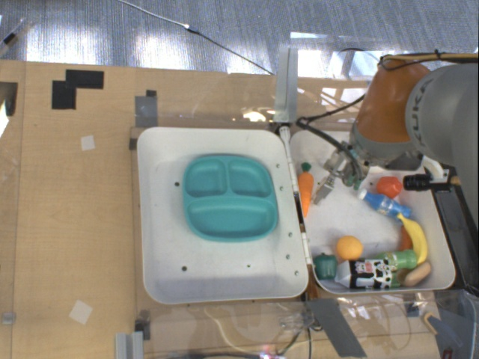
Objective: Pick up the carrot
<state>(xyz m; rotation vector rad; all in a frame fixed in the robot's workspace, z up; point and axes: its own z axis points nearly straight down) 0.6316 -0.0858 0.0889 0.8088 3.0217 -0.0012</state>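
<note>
One small orange toy carrot (305, 191) with a green top lies in the right-hand shallow white bin (441, 279), lengthwise against that bin's left wall, green end toward the far side. It looks like moulded plastic, so probably light, stiff and somewhat slick, with a taper that could squirt out of a pinch near the tip; the thicker upper body seems the safer place to close across. Wall clearance on its left is tight, which may crowd one finger. The grey two-finger gripper (328, 186) hangs just right of the carrot, its fingers slightly parted and nothing between them. A teal sectioned plate (228, 198) sits in the left-hand white bin (161, 275).
</note>
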